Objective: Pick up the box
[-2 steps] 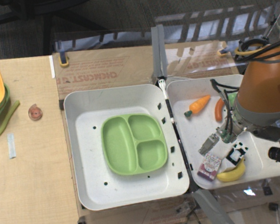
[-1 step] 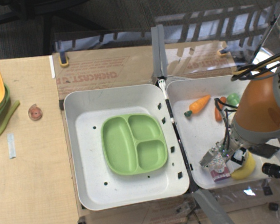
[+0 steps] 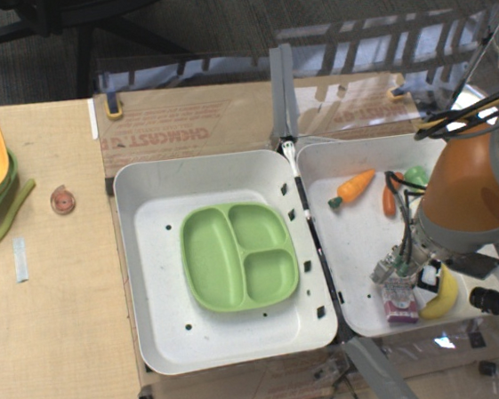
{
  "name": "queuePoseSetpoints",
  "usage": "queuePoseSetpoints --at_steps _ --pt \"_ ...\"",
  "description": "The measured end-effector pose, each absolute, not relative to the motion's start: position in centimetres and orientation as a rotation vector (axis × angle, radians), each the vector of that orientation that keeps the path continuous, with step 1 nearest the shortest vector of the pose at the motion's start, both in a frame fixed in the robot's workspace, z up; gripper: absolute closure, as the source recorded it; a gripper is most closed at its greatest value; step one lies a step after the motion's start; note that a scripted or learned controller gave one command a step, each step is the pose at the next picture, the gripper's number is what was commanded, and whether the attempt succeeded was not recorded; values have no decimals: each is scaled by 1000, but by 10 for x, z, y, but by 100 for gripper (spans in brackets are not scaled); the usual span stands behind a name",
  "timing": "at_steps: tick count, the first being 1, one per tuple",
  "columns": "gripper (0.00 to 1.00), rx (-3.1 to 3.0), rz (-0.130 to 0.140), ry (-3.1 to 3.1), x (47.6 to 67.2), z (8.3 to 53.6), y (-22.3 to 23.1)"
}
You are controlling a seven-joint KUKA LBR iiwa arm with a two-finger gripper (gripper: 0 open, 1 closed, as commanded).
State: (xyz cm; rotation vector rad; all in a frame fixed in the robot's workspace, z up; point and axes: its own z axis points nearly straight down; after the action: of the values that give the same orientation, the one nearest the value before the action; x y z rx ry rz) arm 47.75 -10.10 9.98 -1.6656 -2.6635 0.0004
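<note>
A small box [image 3: 401,303] with a pink and purple lower end lies in the right bin [image 3: 354,254], close to the front wall. My gripper [image 3: 395,270] hangs directly over the box's upper end, at or just above it, and partly covers it. The arm's orange band [image 3: 472,187] fills the bin's right side and hides what is under it.
A yellow banana [image 3: 444,299] lies right of the box, almost touching it. An orange carrot [image 3: 355,186], a smaller orange piece [image 3: 388,202] and a green item [image 3: 415,175] sit at the bin's back. The left bin [image 3: 151,277] holds a green divided plate [image 3: 238,256].
</note>
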Motion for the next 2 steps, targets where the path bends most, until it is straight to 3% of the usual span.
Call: queuePoseSetpoints --at_steps 1,2 --pt "100 -1746 3 -2612 539 191 -57" --pt "100 -1999 4 -2421 486 191 -87"
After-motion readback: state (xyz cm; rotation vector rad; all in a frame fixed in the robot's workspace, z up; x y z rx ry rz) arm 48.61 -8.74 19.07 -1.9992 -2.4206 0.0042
